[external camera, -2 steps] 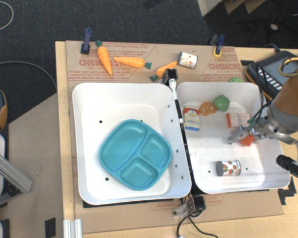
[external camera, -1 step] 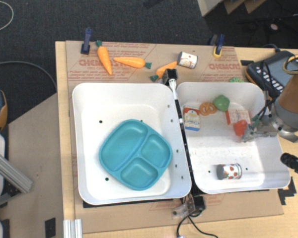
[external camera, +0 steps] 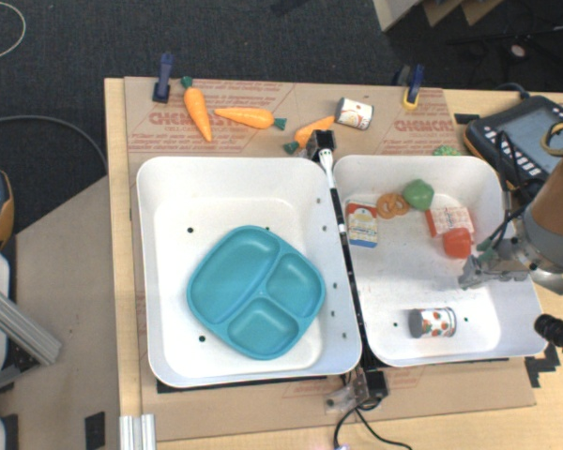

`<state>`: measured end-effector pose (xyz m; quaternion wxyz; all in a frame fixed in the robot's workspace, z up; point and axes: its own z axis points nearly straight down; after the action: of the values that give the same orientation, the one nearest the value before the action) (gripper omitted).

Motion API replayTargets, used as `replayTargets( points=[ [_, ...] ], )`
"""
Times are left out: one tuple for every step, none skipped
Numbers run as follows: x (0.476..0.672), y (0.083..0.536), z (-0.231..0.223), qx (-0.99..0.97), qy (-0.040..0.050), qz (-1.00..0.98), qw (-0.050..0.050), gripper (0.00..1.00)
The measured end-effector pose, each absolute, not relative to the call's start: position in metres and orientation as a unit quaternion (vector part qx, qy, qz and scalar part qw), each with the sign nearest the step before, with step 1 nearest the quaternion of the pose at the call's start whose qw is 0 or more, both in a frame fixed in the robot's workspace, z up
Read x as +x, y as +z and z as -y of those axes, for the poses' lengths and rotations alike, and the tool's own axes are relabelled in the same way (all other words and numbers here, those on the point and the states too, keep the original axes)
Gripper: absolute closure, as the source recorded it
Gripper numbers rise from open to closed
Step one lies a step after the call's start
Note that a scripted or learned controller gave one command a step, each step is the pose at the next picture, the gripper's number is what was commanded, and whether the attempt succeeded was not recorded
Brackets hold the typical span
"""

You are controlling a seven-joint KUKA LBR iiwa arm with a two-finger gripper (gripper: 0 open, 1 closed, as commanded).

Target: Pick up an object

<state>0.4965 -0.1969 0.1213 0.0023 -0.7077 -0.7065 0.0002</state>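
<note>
I count two white bins — the left bin holds one teal divided plate. The right bin holds six things: a can at six o'clock, two cartons, a pretzel, one green piece, one red. The gripper hovers at three o'clock; its state I cannot tell. Three carrots lie at twelve.
</note>
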Motion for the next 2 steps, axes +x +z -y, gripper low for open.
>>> replayTargets(
  points=[
    [0.478,0.116,0.225,-0.708,0.0004,0.706,0.001,1.00],
    [0.478,0.083,0.223,-0.707,0.0006,0.707,0.002,1.00]
  ],
)
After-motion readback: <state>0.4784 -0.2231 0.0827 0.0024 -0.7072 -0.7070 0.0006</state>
